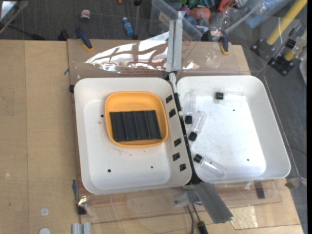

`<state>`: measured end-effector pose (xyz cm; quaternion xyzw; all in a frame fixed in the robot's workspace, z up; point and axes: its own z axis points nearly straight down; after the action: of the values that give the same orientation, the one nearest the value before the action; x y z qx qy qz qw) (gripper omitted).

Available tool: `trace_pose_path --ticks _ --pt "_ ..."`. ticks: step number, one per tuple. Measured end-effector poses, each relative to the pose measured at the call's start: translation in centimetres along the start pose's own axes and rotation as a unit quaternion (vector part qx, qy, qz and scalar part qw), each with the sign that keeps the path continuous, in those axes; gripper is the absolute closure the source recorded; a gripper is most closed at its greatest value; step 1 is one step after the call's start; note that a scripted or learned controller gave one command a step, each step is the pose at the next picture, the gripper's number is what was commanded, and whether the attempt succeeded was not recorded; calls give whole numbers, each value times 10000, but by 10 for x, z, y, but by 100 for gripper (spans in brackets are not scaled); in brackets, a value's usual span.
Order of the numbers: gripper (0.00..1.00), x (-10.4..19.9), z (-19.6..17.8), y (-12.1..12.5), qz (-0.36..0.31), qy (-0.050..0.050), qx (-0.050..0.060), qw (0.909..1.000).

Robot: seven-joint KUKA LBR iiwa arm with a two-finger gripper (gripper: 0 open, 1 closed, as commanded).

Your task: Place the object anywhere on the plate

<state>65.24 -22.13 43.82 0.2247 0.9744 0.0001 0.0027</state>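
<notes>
Camera view looks down on the wooden counter point(34, 130), which carries the two shallow white bins side by side. The left bin point(92, 179) and the right bin point(273, 150) touch along a middle seam lined with small black clips point(176, 142).

In the left bin sits an orange plate point(134, 98), roughly square with rounded corners, set toward the bin's far half. On it lies a black ridged block point(135, 125), flat, with its grooves running front to back. It rests wholly inside the plate's rim and covers most of the near part of the plate's floor.

The right bin holds smaller things: three clear vials with black caps. One vial point(199, 122) lies tilted near the seam, another point(209, 165) lies nearer the front edge, and a third point(189, 103) lies just beside the seam farther back. A small black cap point(219, 96) sits apart from them toward the bin's back wall.

I cannot tell the gripper's state from this view.

If the black block is the object meant, I judge the placing done: it lies on the plate with nothing touching it. If a vial is meant, every step is left, since all three lie in the other bin, well apart from the plate.
</notes>
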Motion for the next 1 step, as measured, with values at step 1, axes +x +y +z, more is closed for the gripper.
trace_pose_path --ticks 1 --pt "100 3 0 -2 -1343 -2 -3 9909"
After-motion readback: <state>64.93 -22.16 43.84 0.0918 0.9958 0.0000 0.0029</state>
